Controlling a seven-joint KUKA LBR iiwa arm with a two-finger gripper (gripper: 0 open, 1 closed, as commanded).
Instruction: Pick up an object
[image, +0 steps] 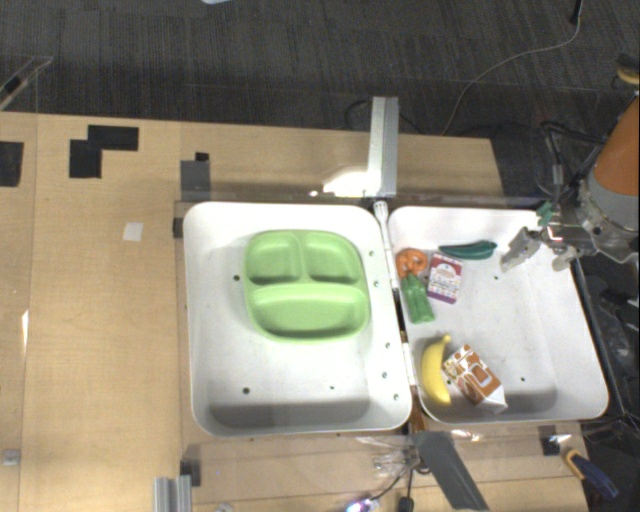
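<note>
The right bin (540, 340) holds several small things along its left side. A yellow banana (435, 368) lies near the front, touching a brown and white packet (474, 377). Further back are a purple and white packet (445, 280), a green stick-shaped item (418, 300), an orange round item (410, 262) and a dark green pod-like item (468, 250). My gripper (538, 250) hangs over the bin's back right part, to the right of the dark green item. It is open, and nothing sits between its fingers (514, 250).
The left bin (215, 330) holds a light green divided plate (305, 283). A metal post (384, 150) stands behind the wall between the bins. Cables run off the bench at the right. The right bin's floor is bare in its middle and right parts.
</note>
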